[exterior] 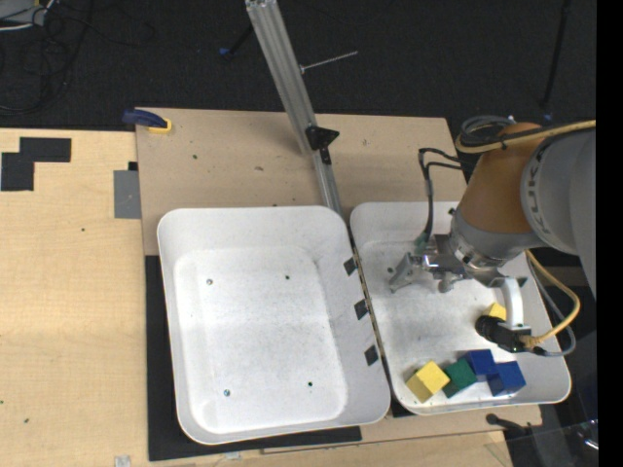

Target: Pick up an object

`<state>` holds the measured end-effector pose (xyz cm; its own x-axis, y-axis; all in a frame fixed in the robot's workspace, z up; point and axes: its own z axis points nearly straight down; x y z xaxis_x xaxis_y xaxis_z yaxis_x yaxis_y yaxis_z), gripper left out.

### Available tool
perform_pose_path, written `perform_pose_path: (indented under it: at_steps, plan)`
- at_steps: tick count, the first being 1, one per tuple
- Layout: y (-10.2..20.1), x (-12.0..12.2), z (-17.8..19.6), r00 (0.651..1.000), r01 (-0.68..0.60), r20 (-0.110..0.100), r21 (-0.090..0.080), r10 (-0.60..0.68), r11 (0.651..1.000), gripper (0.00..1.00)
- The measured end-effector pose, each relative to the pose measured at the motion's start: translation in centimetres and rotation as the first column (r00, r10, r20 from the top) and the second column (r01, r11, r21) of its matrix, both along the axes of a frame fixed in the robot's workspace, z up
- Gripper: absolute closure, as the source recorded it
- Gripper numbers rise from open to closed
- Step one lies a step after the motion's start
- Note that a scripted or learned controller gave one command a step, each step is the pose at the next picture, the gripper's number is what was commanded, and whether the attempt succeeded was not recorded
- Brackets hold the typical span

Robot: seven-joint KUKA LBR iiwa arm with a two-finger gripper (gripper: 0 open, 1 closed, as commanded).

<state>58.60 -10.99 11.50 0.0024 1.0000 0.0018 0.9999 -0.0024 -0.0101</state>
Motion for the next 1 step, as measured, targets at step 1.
perform_pose_path:
  at_steps: [1]
  plan:
    - [0.08, 0.08, -2.32, 1.0, 0.002, 0.009, -0.001, -0.001, 1.0, 0.0]
